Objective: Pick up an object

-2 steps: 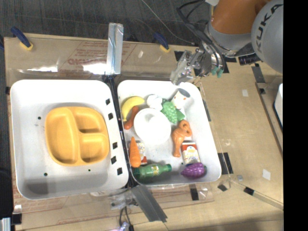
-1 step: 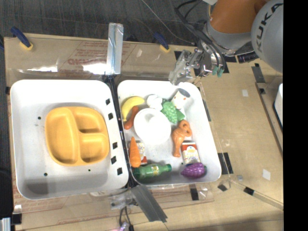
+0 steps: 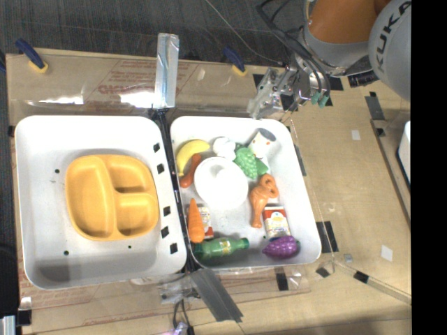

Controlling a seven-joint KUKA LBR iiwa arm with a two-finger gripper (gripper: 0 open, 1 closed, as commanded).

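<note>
Camera view gives me the jaws [image 3: 279, 98] hovering above the right bin's [image 3: 309, 208] far rim, gripping nothing; whether they are spread or closed I cannot tell. Inside that glossy white bin sit toy foods: a smooth yellow banana [image 3: 190, 151], a round white plate [image 3: 221, 183], a knobbly purple grape bunch [image 3: 281, 246], a green bottle [image 3: 221, 247]. A moulded yellow tray [image 3: 112, 195] with compartments lies in the left bin [image 3: 35, 187].

A single fixed camera looks down at a slant on the wooden bench [image 3: 349, 187], taking in both shallow white plastic bins [image 3: 28, 187] whole. The metal two-finger pincer [image 3: 279, 100] sits upper right of centre, perhaps slightly nearer the lens.
</note>
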